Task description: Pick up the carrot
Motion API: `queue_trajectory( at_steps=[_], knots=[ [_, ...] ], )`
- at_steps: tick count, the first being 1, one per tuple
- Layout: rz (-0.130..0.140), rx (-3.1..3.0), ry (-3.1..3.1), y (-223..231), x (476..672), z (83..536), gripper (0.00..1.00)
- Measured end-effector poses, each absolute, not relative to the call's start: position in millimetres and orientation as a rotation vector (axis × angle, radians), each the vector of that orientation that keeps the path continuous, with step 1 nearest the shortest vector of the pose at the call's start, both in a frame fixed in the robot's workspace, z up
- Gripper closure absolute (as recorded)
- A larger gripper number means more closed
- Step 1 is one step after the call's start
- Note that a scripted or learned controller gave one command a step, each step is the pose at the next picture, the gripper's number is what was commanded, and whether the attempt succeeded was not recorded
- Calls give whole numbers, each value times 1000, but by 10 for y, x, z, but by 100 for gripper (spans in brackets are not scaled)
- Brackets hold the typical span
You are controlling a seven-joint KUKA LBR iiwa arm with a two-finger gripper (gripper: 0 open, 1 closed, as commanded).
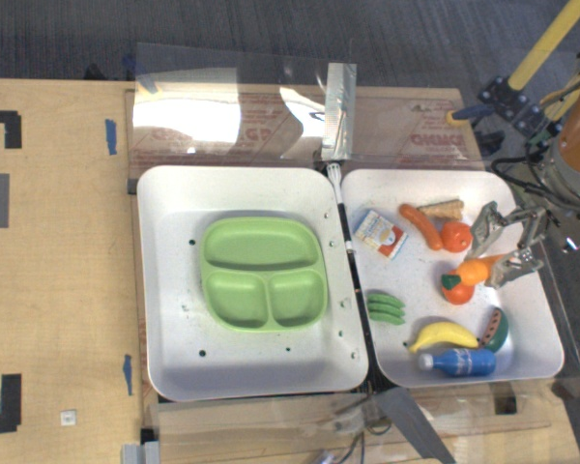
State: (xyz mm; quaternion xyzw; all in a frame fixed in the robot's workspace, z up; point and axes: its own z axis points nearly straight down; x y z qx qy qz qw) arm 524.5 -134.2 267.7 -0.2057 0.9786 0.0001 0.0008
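Camera view: looks down at a slant on two white bins side by side on a wooden desk [48, 259].
Carrot: a short orange piece with a green top [474, 272], lying in the right bin [534, 312], right of centre, green end pointing left.
Jaws: open, two metal fingers spread just right of the carrot, one up by the tomato [455, 237] and one touching or just beside the carrot's orange end. The carrot is not clamped between them.
Close neighbours: a round red fruit [458, 294] touches the carrot from below, and the tomato sits just above it.
Doing the step well: I judge the jaws should move a little left, until the orange body lies between both fingers, then close across its narrow width and lift straight up.
Risk: closing too far left could catch the red fruit or the tomato as well.
Edges: the bin's right wall is near the jaws, so room is tight on that side.
Open room: bare bin floor lies below the jaws, with the watermelon slice [494, 329] and banana [443, 335] further down. Straight up is free.
Left bin [164, 259]: holds a green divided tray [266, 271], well apart.
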Motion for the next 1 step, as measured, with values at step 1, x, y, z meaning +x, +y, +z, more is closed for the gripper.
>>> queue_trajectory(
  at_steps=[1],
  knots=[
    [1, -1131, 2930, -1968, 4917, 2071, 100]
  ],
)
